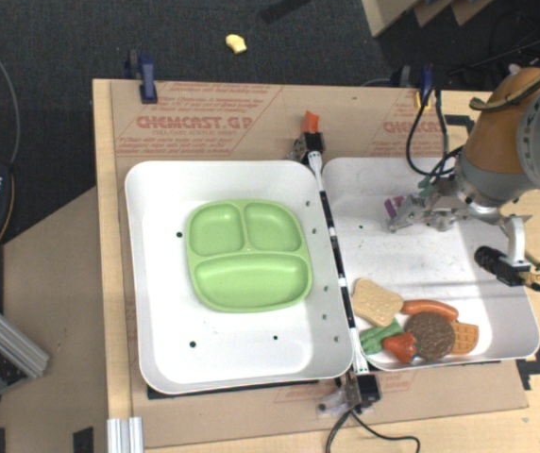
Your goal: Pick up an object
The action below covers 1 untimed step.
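A pile of toy food lies in the near corner of the right bin [383, 182]: a tan slice of bread [376, 300], an orange sausage [430, 308], a brown round patty [432, 335], a red piece [400, 346] and a green piece [378, 335]. My gripper [401, 212] hangs low over the far part of the right bin, well behind the pile, with its grey fingers pointing left. Nothing shows between them.
The left bin [157, 253] holds a green three-compartment plate [248, 254]. A row of black clips runs along the rims between the two bins. A black piece [502, 264] of the arm's gear reaches over the right bin's right side. A small yellow object [236, 42] lies on the floor beyond the bench.
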Each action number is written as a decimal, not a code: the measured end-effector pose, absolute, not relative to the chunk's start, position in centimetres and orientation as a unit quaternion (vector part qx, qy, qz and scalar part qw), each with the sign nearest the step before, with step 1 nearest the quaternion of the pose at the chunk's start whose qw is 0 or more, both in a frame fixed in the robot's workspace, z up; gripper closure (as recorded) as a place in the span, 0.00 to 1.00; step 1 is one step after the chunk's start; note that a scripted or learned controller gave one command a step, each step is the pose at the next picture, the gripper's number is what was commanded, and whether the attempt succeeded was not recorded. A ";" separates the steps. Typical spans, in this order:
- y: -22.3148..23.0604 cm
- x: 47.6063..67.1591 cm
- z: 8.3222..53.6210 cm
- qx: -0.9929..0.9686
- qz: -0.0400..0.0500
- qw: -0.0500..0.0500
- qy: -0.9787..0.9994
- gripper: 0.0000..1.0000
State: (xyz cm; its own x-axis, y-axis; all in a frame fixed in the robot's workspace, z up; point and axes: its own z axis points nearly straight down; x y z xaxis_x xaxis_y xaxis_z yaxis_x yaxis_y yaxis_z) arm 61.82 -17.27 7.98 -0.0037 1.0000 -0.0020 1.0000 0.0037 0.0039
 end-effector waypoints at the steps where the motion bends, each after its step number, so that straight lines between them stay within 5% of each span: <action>1: -14.5 66.9 8.5 0.705 0.002 0.003 0.709 0.00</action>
